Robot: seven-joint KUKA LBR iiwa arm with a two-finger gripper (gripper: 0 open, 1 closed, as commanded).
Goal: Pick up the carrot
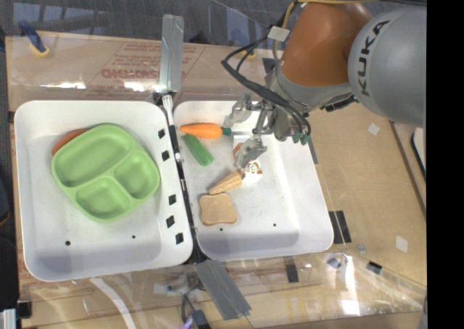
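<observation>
Orange carrot (201, 130) lies beside indistinct gripper (250, 148).

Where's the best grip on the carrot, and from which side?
Take the carrot at mid-body, from above, fingers closing across its short axis. It lies flat, long axis along the bin's far wall; the green piece sits close on its near side, so keep clear there.

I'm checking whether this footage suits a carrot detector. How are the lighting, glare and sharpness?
Camera view: even, soft lighting with faint shadows; the carrot reads clearly orange against the right bin; glare streaks the clear sheet beyond the bins; the gripper is a little soft, its metal parts hard to separate.
</observation>
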